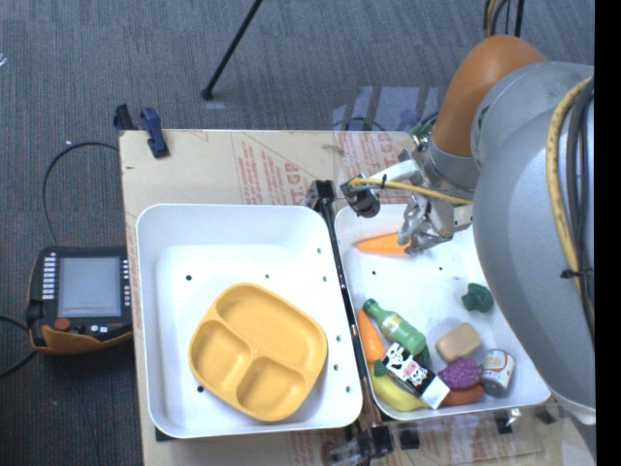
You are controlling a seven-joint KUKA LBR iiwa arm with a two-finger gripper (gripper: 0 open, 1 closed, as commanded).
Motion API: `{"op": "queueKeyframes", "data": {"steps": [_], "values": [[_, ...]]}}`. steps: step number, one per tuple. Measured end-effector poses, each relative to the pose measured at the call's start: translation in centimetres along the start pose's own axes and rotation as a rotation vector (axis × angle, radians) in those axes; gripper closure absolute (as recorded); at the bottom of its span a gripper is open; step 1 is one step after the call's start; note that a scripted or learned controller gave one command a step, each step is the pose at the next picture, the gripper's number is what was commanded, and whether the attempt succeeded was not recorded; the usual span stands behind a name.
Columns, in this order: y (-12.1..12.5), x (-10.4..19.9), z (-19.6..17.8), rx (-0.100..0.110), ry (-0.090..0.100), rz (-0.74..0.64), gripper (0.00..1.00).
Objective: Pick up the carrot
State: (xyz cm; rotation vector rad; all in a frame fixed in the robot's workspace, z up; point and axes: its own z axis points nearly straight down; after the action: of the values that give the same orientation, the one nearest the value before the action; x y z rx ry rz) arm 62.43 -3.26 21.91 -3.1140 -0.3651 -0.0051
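The fingers (419,241) close around the thick right end of the carrot (380,245), which lies pointing left near the upper left corner of the right bin (456,272). Lower in that bin sit a green bottle (396,326), a second carrot (372,335), a banana (396,393) and broccoli (476,298). The left bin (175,241) holds a yellow divided plate (256,351).

I was running this in a robotics lab: grey office carpet (291,56), a teach pendant (82,294) lying cabled on the floor, a tripod leg (238,42), and a cardboard-topped surface (252,163) carrying two white bins (155,260) of toy food.
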Motion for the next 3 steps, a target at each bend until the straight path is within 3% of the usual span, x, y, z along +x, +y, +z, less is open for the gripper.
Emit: {"op": "queueKeyframes", "data": {"steps": [1,2,3], "values": [[0.1,-0.4,0.7,0.002,-0.014,0.004,0.00],[4.7,-4.6,8.9,0.004,-0.026,0.034,0.00],[8.5,-2.6,13.6,0.005,-0.014,-0.035,0.00]]}}
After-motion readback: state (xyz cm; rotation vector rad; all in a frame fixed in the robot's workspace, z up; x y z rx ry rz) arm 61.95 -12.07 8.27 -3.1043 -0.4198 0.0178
